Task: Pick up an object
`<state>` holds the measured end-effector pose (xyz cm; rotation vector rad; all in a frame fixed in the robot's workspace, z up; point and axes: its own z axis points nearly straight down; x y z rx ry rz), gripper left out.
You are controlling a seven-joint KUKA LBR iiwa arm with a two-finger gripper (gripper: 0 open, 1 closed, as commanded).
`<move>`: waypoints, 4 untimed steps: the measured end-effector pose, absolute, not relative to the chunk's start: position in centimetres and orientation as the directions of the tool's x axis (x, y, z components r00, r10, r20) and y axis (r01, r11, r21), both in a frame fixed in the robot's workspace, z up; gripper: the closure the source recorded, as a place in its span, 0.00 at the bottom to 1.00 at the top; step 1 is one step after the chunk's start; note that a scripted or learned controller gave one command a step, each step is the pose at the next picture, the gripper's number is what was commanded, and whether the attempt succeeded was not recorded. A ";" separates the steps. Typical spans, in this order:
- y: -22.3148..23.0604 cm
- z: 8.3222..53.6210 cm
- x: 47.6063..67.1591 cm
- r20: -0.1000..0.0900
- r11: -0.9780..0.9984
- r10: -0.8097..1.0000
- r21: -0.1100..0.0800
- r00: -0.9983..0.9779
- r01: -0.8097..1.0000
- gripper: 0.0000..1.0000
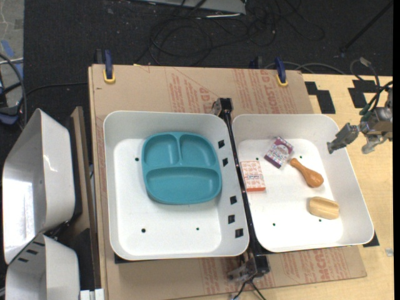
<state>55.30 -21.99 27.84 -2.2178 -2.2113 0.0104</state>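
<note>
At the near end of the right bin (350, 230), closest to the camera, lies a tan block-like piece (323, 208), pale and rounded at its corners. Beyond that block sits a wooden pear-shaped piece (307, 173) with a slim handle, and past its handle end a small purple packet (279, 151); a red-and-white printed card (252, 175) lies on the far side of the block from the arm, close to the bin's inner wall. Well beyond the card, in the left bin (119, 186), rests a teal divided plate (182, 169). The gripper (354, 137) hangs over the bin's outer rim, on the arm's side of the block and farther up the view, with nothing between its fingers (338, 140), which stand parted. The task looks to be at its approach stage: no object has been chosen by contact yet. The next move would call for carrying the gripper inward over the bin, lining it up above one item, perhaps the wooden piece or the block as the nearest, then descending and closing. The flat card would likely be hardest to catch.
</note>
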 end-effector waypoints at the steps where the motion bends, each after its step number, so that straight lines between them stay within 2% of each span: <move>1: -21.9 28.5 55.5 -0.001 0.001 1.000 0.000 -0.001 1.000 0.00; 4: -21.3 11.0 56.5 0.001 -0.001 1.000 -0.005 0.001 1.000 0.00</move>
